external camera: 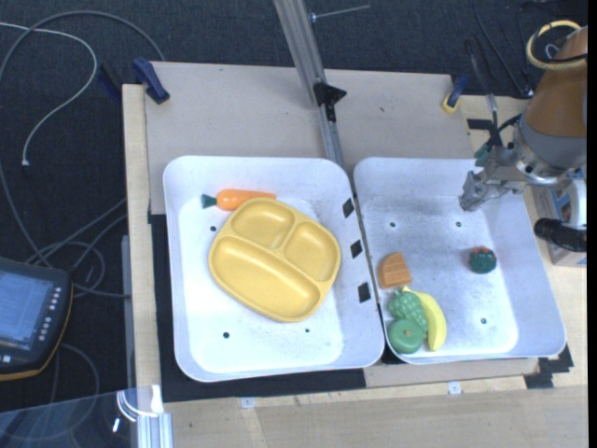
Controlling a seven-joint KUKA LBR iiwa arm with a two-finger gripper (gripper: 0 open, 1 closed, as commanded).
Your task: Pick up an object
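My gripper (473,196) hangs over the upper right part of the right bin (420,180), with nothing seen between its fingers. Below it in that bin lie a small red and green toy fruit (481,260), an orange waffle-like piece (395,271), a green grape bunch (407,304), a yellow banana (432,319) and a green apple (405,335). The left bin (187,194) holds a yellow divided plate (273,258) and an orange carrot (239,198) lying along its upper edge.
A metal pole (303,45) slants down to the gap between the bins. Blue clamps (149,80) sit at the bench's back corners. Cables lie on the dark floor at left, beside a teach pendant (28,315).
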